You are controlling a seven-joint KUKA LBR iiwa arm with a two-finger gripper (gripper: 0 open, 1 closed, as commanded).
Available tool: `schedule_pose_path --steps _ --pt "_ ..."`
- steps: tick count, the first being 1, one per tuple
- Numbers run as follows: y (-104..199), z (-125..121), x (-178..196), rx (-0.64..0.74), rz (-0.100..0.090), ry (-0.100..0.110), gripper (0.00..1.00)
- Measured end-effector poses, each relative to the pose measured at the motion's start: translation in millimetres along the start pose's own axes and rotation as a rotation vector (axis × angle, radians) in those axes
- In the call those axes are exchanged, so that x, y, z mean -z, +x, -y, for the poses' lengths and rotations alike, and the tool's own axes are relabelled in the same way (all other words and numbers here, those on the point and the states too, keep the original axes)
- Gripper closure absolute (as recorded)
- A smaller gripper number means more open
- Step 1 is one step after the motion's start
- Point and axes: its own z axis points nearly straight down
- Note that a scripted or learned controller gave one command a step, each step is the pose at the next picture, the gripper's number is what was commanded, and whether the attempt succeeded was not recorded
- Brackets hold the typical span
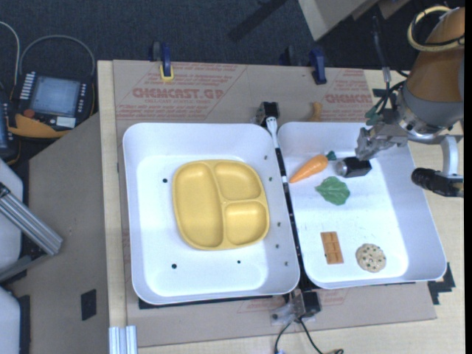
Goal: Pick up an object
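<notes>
sharing the right bin (404, 206) with one carrot (308, 168), one leaf (333, 191), one wafer (332, 247), one cookie (370, 257) — the tool (365, 152), grip unclear.

The arm (435, 72) is reaching over the far right corner of the right bin (398, 220) and is covering the rim there; the picture's right edge is cutting off the arm's outer side. Just behind the right bin, the arm is hiding the end of the red print (345, 96) on the board (221, 87). Far behind the right bin, the top edge is cutting through a pale frame (339, 2). Well left of the right bin, the left edge is cutting off a metal rail (26, 216). In the right bin's near corner, the spots on the cookie (370, 257) are showing too small to name.
</notes>
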Motion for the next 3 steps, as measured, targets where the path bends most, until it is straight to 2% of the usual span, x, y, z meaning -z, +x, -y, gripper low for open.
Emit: schedule_pose_path --steps 1,2,3 --pt "1 -4 44 0.001 0.0 0.0 1.0" --pt "1 -5 62 0.001 0.0 0.002 1.0" --pt "43 7 63 0.002 -0.003 0.008 1.0"
